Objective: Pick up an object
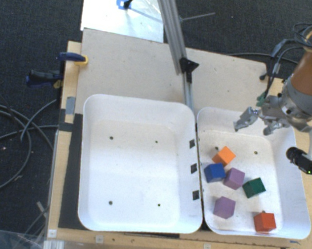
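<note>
Gripper [260, 122] is hovering, jaws apart and empty, over the right bin's [294, 192] far end; descending squarely over the orange block [225, 155] seems wisest.

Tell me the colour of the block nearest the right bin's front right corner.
Red block, clearest in the camera view.

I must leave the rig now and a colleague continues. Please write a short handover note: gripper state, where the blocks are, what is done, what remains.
Gripper: open, holding nothing, above the far edge of the right bin.
Blocks, all in the right bin: orange block, blue block, two purple blocks, green block, red block.
Done: nothing picked yet.
Left: descend, grasp one block, lift it.
</note>
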`<action>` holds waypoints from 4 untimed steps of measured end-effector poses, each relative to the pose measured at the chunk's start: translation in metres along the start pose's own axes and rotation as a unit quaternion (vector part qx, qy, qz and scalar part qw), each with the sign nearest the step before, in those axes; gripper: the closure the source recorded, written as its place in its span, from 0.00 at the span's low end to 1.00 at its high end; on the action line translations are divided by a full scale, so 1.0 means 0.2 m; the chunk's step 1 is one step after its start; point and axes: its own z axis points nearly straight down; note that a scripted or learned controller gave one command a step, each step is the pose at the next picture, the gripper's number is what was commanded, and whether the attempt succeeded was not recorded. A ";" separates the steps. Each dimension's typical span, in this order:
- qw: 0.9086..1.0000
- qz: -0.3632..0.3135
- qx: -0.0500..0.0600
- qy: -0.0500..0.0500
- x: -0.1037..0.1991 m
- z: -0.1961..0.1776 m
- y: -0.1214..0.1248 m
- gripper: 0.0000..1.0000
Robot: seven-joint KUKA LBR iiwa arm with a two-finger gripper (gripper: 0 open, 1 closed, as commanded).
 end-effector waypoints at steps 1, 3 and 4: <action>1.000 -0.002 -0.003 -0.001 0.02 -0.03 0.34 0.00; 1.000 0.001 0.000 0.000 0.07 0.54 -0.08 0.00; 1.000 0.000 0.002 0.000 0.14 0.71 -0.13 0.00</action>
